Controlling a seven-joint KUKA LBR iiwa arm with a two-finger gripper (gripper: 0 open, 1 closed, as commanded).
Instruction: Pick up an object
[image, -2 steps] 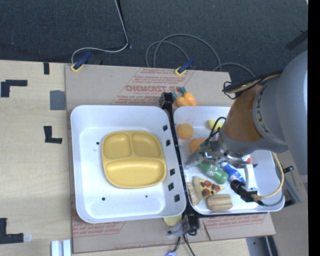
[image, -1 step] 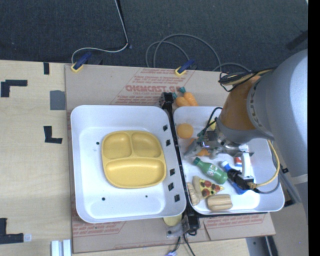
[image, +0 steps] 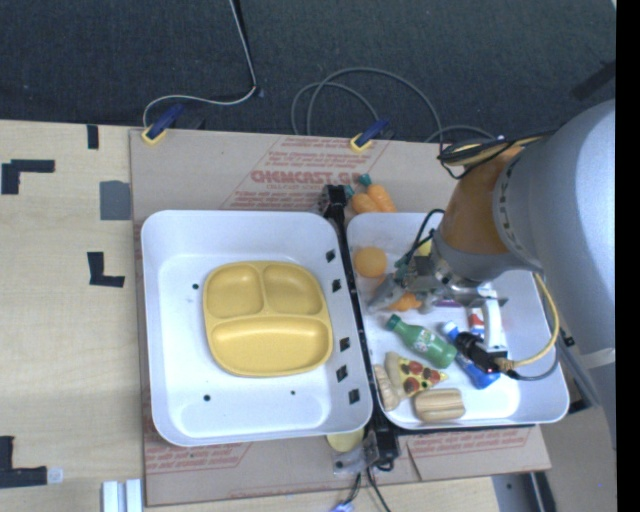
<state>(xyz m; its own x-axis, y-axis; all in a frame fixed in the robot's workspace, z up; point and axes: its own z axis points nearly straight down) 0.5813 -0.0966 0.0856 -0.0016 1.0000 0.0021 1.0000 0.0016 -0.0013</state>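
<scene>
The arm (image: 560, 200) comes in over the right edge of the counter (image: 60, 300) and leans down into the right bin (image: 530, 390). The left bin (image: 150, 300) carries one yellow plate (image: 268, 318) with three compartments, lying at its middle and well apart from the arm.

All the small things are in the right bin. The gripper (image: 388, 293) is low over the left half of this bin, close to the wall that it shares with the left bin, and it points toward that wall.

The bottle (image: 425, 342), green, lies just beside the gripper on the side of the bin's near edge. Its long axis goes at a slant, with the cap toward the shared wall and the base toward the near right corner. The ball (image: 370, 262), orange, rests against the shared wall, just beside the gripper on the side of the far edge. A small orange piece (image: 407, 300) lies directly at the gripper. It is perhaps touching it, but the view is poor there.

In my judgement the coming move turns on this piece, because it is nearest. The ball and the bottle each need a short shift along the shared wall. How wide the gripper stands, and whether it has hold of anything, I cannot tell from this view.
</scene>
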